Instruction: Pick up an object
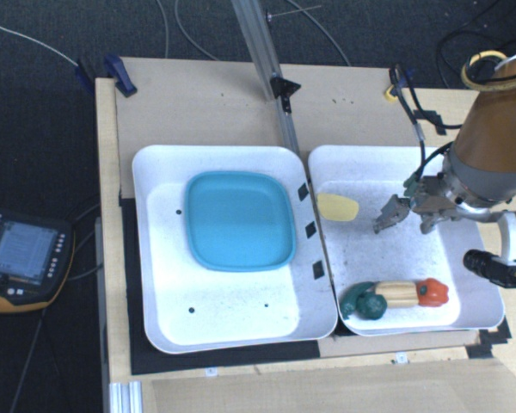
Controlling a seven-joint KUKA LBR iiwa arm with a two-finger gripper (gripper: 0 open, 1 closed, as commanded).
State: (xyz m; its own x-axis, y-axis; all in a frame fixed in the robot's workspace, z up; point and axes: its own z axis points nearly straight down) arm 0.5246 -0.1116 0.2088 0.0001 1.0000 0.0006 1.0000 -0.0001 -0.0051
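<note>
The right white bin [361,166] holds a pale yellow flat piece [337,206] near its left wall. A toy with a green end, a wooden middle and a red end [396,296] lies along the bin's front wall. My gripper [408,220] hangs over the middle of this bin, to the right of the yellow piece and above the toy. It is open, with nothing between its fingers [387,222]. The grey arm with its orange band [494,136] comes in from the right.
The left white bin [155,231] carries a blue square plate [239,220]. A metal bar [258,33] slants down between the bins from the top. Black cables [420,114] hang by the arm. A pendant [21,256] lies on the floor at left.
</note>
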